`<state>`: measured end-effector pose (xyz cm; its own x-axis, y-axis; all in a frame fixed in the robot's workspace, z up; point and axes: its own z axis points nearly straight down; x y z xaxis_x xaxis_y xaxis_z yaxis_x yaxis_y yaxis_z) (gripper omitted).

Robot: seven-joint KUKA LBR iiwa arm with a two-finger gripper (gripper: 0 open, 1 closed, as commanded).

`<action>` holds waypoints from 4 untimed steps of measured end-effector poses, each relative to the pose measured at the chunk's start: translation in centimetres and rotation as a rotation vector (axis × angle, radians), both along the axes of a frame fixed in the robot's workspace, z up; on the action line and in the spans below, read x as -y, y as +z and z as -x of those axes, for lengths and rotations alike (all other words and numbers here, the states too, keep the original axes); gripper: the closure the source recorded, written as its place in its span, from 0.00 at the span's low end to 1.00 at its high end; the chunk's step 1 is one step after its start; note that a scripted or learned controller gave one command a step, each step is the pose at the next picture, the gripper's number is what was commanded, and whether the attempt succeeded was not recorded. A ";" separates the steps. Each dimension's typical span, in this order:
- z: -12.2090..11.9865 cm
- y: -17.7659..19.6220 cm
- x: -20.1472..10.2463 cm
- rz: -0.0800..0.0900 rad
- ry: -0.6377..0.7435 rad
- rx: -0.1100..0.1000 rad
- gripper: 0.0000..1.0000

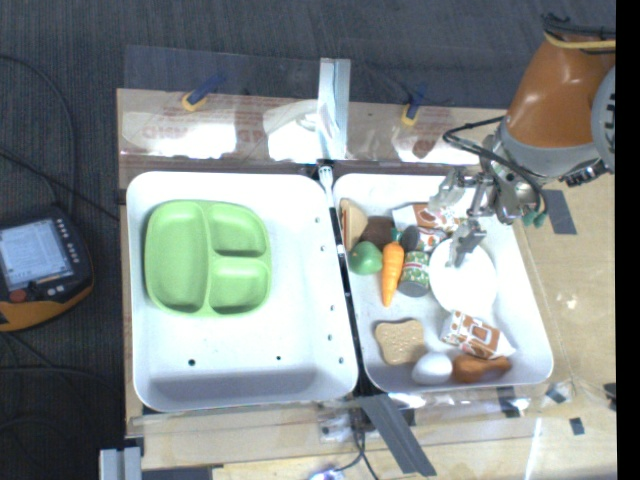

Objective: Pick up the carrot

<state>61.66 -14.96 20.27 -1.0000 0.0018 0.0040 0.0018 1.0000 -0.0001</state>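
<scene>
Arm [560,98] reaches in from the right, wrist angled downward.

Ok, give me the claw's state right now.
Claw: open, holding nothing, above the right bin, apart from the carrot.

Below me the bench [180,133] shows pale wood along its twelve o'clock edge, partly under a crinkled clear sheet [230,128]. Two shallow white bins sit directly on it, touching side by side: the left bin [235,378] toward nine o'clock, the right bin [530,328] toward three. A yellow clip [203,92] and another [410,113] pinch the far edge.
</scene>
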 end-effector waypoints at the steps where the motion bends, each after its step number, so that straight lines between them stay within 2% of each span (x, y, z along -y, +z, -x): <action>1: -0.8 -8.1 -1.9 0.004 0.004 0.032 0.00; 2: 5.7 -11.3 -4.5 0.001 -0.018 0.016 0.00; 3: 5.4 -10.5 -4.5 0.003 -0.021 0.019 1.00; 4: 13.2 -2.2 -8.9 0.001 -0.342 -0.001 1.00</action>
